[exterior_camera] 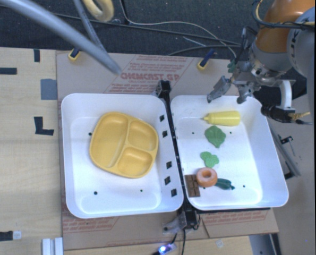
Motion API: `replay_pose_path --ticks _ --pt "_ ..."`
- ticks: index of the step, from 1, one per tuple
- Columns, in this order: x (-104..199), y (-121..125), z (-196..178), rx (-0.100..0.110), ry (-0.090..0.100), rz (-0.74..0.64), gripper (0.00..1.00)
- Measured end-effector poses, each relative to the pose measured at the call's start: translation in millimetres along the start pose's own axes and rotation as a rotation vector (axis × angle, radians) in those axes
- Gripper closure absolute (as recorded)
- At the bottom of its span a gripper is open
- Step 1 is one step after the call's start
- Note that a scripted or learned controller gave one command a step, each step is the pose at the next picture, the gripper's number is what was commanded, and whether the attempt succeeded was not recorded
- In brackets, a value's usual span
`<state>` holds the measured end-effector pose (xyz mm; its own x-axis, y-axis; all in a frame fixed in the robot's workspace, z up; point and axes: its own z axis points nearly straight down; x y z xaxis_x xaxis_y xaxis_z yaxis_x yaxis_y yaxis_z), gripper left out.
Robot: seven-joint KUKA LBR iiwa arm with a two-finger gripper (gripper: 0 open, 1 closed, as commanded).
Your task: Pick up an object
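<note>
Camera view: tool point(230, 91) open, empty, above the right bin point(272, 158); arm point(285, 25) cut off at right.

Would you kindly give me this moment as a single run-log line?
gripper: open, above right bin's far rim, holding nothing | nearest: yellow bottle | also: orange ring | left bin: yellow tray

Count: 2 white bins, left bin point(73, 158) and right bin point(264, 158). Left bin: 1 yellow divided plate point(124, 144). Right bin: 1 yellow bottle point(223, 118), 2 green leafy pieces, far one point(215, 136) and near one point(209, 159), 1 orange ring point(206, 177), 1 dark green item point(224, 184), 1 brown block point(192, 186).
</note>
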<state>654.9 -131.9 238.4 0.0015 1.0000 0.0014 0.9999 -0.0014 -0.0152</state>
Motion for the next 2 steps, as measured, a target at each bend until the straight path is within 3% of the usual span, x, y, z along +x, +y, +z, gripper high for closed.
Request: replay_pose_path --ticks 1,2 --pt "1 2 -10 -0.014 -0.002 -0.003 0.00" --pt "5 3 55 -0.008 -0.002 -0.004 0.00"
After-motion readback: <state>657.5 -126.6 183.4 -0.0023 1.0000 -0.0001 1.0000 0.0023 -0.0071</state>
